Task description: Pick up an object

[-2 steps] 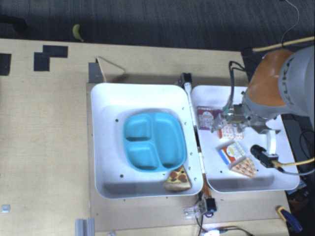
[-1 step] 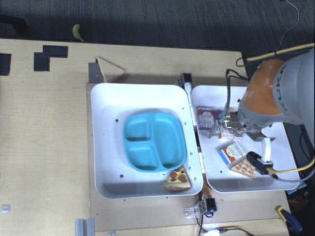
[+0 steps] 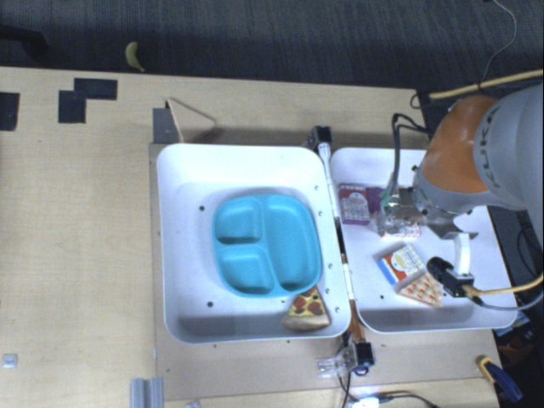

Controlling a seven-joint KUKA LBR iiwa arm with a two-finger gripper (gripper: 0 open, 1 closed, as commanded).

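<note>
Presently, at centre frame the left bin [image 3: 178, 228] holds a blue tray [image 3: 265, 243] and a pizza slice [image 3: 307, 309]. Right of centre, the gripper [image 3: 399, 218] hangs over the right bin [image 3: 484, 313] above a small box [image 3: 401, 263]; finger state cannot be told. Judged: approach step, descent onto the box next.

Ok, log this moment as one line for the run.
gripper: low in right bin, grasp unclear | beside it: purple packet, pizza slice | left bin: blue tray

My arm [image 3: 510, 155] looks bulky and rounded, with a grey shell and an orange band at ten o'clock, thin black cables [image 3: 397, 147] trailing beside its metallic wrist.
</note>
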